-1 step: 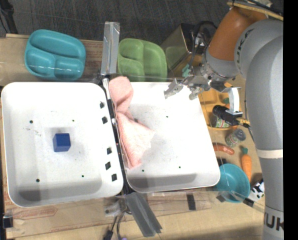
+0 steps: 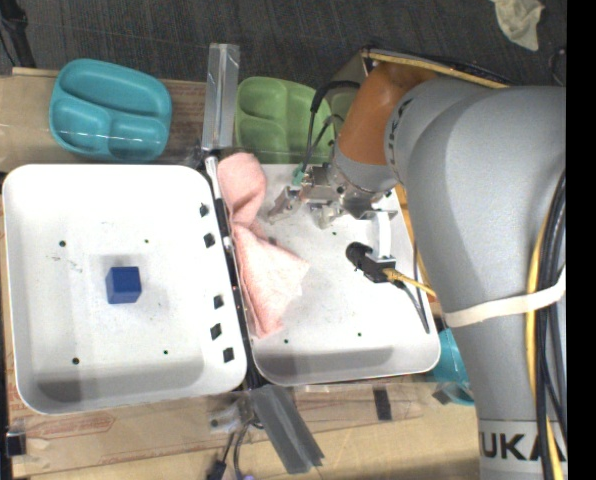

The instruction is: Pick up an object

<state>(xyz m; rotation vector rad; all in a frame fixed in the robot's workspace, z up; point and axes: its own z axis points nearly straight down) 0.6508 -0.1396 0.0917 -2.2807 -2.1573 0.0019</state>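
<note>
End effector [image 2: 290, 196] low in right bin [image 2: 403, 353], grip state unclear, beside pink cloth [image 2: 263, 263]; blue cube [image 2: 124, 284] in left bin [image 2: 38, 183]

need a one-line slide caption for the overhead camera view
KUKA arm reaching into the right bin, gripper beside a crumpled pink cloth; a blue cube sits in the left bin.

The arm [image 2: 498, 268] bears white letters "UKA" at its base; presumably part of KUKA.
</note>
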